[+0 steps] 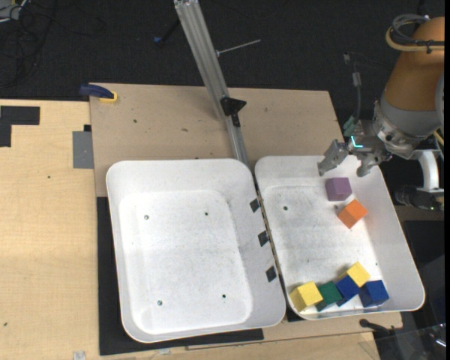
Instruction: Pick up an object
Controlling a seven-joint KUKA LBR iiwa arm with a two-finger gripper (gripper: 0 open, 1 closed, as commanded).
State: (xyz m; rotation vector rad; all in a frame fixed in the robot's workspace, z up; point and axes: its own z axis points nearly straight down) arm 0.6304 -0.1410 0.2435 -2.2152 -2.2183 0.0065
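Observation:
The right bin point(307, 231) holds a purple cube point(338, 188) near its far edge and an orange cube point(352, 213) just in front of it. Along the bin's near edge sit a yellow cube point(309, 295), a green cube point(330, 294), a second yellow cube point(358, 274) and blue cubes point(372, 292). My gripper point(350, 160) hangs above the bin's far right corner, a little behind the purple cube. Its two fingers are spread apart with nothing between them.
The left bin point(181, 246) lies beside the right one, joined by black clips point(261, 237). An aluminium rail point(210, 70) slants up from between the bins. A blue-and-yellow clamp point(97, 92) sits at the board's far left corner.

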